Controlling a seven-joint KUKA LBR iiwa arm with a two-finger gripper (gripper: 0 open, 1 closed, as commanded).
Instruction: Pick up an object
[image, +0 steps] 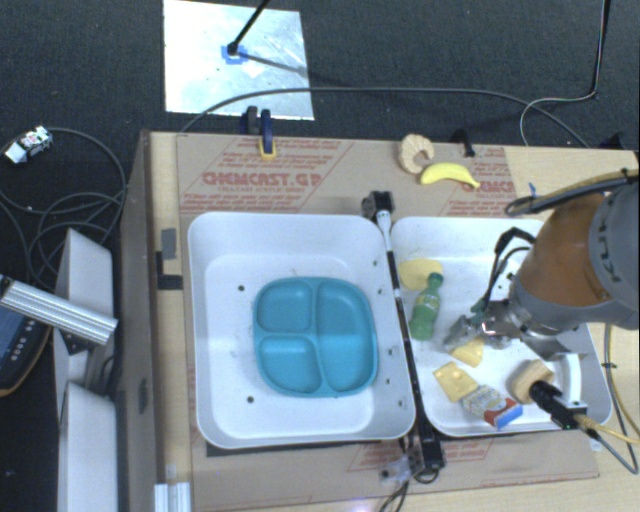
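The gripper (468, 330) sits low in the right bin (455, 232); I cannot tell how its tips are set, because they are small and dark against the arm. Just below them, at about 6 o'clock, lies a small yellow wedge (467, 352), so close it may be touching; I think this is the thing most likely to be picked, and the move would be almost straight down.

A green bottle (425, 307) lies at about 10 o'clock from the gripper, near it, with its long side running from 12 to 6 o'clock and its cap at the top; a yellow lump (419, 273) rests by that cap.

Lower down, at about 7 o'clock, is a yellow block (454, 381); past it is a red and blue box (497, 407); a tan roll (530, 380) lies at about 4 o'clock, right under the arm.

The yellow block could get bumped if the gripper slides; the arm itself hides part of the bin.

The left bin (220, 260) holds a blue tray (315, 335); a banana (448, 175) lies on the counter (300, 175) behind the bins.
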